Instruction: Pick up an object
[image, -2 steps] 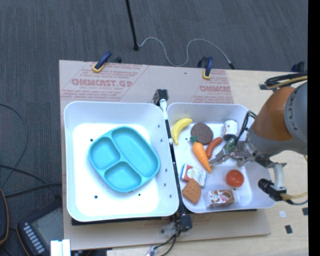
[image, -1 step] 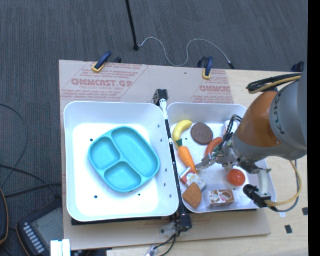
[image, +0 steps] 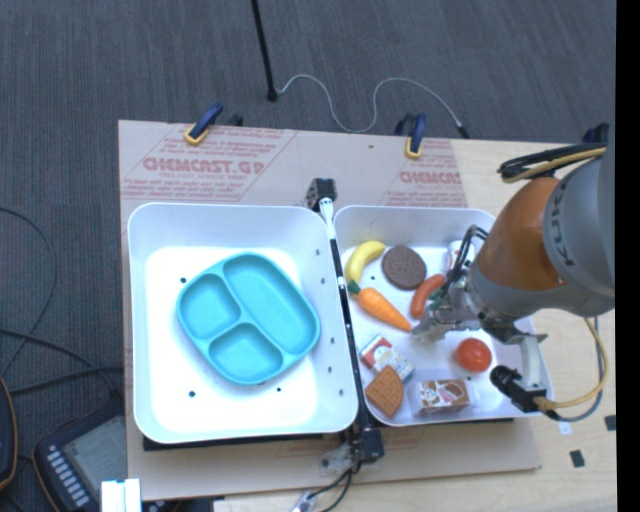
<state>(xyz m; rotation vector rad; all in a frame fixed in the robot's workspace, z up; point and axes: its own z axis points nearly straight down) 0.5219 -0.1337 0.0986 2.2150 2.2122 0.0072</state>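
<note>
My arm: grey housing, orange band.
My arm (image: 560, 240) is rounded; black-and-yellow cables run along it; my hand (image: 440, 318) is dark metal.

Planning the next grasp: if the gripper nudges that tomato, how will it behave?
The tomato looks round and glossy, so it would probably roll away from a nudge and may slip between fingers. It lies on bare floor of the right bin, with nothing close to stop it. It looks like a toy, likely light.

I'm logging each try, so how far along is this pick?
Done: the arm has reached into the right bin, its gripper low among the toys, beside the carrot and tomato. In hand: nothing visibly held; every toy lies on the bin floor. Left: grasping one and lifting it. The blue tray sits in the left bin.
</note>
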